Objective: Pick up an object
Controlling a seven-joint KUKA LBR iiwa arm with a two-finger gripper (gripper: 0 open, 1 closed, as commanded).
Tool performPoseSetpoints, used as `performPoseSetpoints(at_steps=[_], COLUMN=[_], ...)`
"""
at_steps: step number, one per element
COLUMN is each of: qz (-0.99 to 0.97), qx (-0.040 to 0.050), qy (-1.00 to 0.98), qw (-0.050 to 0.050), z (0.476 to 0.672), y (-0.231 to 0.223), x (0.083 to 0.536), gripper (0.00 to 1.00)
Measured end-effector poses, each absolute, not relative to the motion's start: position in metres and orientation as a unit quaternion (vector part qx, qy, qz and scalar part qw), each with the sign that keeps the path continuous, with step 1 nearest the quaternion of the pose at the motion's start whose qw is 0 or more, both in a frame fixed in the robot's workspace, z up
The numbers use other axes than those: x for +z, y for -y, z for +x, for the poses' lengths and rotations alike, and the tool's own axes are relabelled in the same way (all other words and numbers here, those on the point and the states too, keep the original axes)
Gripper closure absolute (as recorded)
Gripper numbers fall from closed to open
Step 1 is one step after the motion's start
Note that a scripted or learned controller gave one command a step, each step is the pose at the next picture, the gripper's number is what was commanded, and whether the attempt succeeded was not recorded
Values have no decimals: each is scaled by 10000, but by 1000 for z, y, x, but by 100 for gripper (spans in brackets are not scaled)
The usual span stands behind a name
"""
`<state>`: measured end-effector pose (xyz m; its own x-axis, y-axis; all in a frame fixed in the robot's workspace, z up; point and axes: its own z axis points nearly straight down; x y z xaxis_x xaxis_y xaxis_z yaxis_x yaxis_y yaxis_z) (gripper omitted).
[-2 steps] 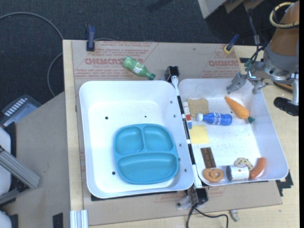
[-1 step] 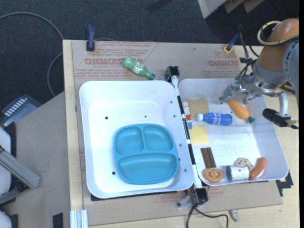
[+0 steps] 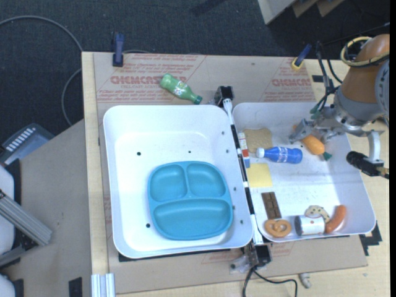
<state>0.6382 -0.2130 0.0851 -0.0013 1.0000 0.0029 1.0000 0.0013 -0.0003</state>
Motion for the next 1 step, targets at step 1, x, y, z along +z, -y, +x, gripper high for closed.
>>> performPoseSetpoints(at_steps=[1], qz=[-7068], qx=[-11], qy=[7075], qw=[-6], z=[639], y=[213], x=[96], gripper=[100])
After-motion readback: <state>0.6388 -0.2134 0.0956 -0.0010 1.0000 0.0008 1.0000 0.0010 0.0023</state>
